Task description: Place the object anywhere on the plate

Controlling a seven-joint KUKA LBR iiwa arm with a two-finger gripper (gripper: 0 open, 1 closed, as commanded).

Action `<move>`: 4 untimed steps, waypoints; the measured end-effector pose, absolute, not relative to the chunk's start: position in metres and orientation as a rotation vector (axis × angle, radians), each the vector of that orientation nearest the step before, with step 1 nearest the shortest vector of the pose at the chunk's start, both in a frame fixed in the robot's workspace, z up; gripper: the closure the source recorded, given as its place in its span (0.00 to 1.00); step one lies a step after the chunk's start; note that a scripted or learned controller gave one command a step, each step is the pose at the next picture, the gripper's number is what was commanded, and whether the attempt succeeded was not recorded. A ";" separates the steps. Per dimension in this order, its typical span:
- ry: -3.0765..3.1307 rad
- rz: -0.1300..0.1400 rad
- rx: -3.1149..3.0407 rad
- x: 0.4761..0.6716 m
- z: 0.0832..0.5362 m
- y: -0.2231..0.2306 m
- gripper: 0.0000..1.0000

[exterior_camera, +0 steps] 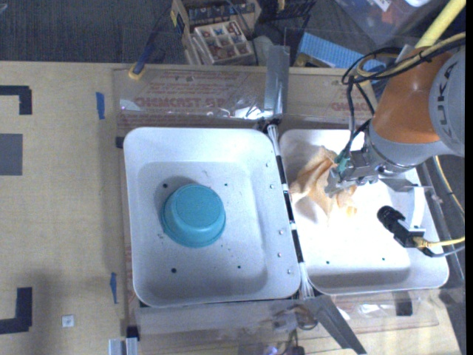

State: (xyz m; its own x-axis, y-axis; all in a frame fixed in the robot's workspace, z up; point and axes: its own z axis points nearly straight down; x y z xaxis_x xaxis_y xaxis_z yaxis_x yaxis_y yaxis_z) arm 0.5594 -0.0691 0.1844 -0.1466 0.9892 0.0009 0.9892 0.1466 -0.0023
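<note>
A teal round plate (194, 214) lies in the left white bin (148, 154), a little left of its middle. A crumpled pale peach, cloth-like object (312, 182) lies in the right bin (369, 268), close to its left wall. My gripper (343, 180) hangs down over the right edge of that object, right at it; whether it touches or holds it is hidden by the gripper body. The grey arm with its orange band (410, 120) comes in from the upper right.
The ridge where the two bins meet (287, 205) runs between the object and the plate. A clear plastic sheet (192, 98) lies behind the bins, and boxes and clutter (218, 28) sit beyond the bench.
</note>
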 end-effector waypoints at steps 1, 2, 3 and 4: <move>-2.381 0.000 -2.053 0.560 0.225 -0.070 1.00; -2.740 0.000 -1.537 0.574 0.216 -0.024 1.00; -2.996 -0.003 -0.967 0.581 0.225 0.030 1.00; -3.129 -0.004 -0.359 0.592 0.233 0.072 1.00</move>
